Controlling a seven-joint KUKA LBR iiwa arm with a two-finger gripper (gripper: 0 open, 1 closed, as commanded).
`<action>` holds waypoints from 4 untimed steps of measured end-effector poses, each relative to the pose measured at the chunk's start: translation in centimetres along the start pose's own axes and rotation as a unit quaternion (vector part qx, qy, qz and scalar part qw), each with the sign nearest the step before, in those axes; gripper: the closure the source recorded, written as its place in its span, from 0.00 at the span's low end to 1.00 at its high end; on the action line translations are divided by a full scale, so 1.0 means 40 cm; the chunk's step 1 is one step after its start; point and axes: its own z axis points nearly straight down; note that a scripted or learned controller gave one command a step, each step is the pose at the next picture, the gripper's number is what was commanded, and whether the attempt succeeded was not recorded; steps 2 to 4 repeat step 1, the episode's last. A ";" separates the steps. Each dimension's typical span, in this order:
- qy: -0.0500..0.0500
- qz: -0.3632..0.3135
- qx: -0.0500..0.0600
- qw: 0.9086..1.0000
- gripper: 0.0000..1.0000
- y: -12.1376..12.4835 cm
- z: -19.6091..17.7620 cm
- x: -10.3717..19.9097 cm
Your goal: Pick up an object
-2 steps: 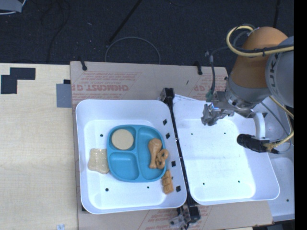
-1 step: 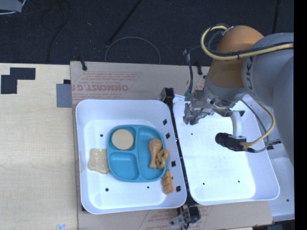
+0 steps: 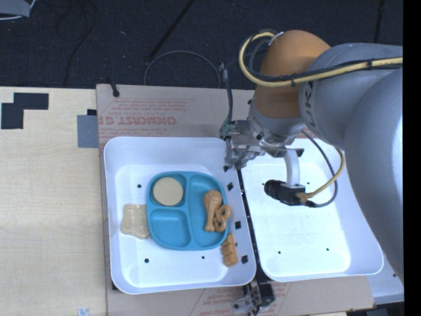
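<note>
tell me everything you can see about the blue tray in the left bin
The blue tray looks like smooth plastic, a rounded, sectioned plate lying flat in the left bin. Its upper left section holds a round tan disc; its right section holds a tan pretzel-like piece; its lower section is bare. A pale piece lies at its left edge.

Two shallow white bins sit side by side on a brown cardboard sheet [image 3: 164,114] printed with red lettering. The left bin [image 3: 125,157] and the right bin [image 3: 342,255] touch along their inner walls, where a row of small black clips runs from far to near. The cardboard lies on a pale wooden tabletop [image 3: 46,209]. On the tabletop's far left are a dark L-shaped patch [image 3: 23,107] and, just beside the cardboard's edge, a grey square patch [image 3: 85,130]. Beyond the tabletop lies a dark floor [image 3: 99,31] crossed by thin black cables [image 3: 177,61].
</note>
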 end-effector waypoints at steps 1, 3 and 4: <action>0.000 0.000 0.000 1.000 1.00 0.031 0.011 0.130; 0.000 0.000 0.000 1.000 1.00 0.031 0.011 0.130; 0.000 0.000 0.000 1.000 1.00 0.031 0.011 0.130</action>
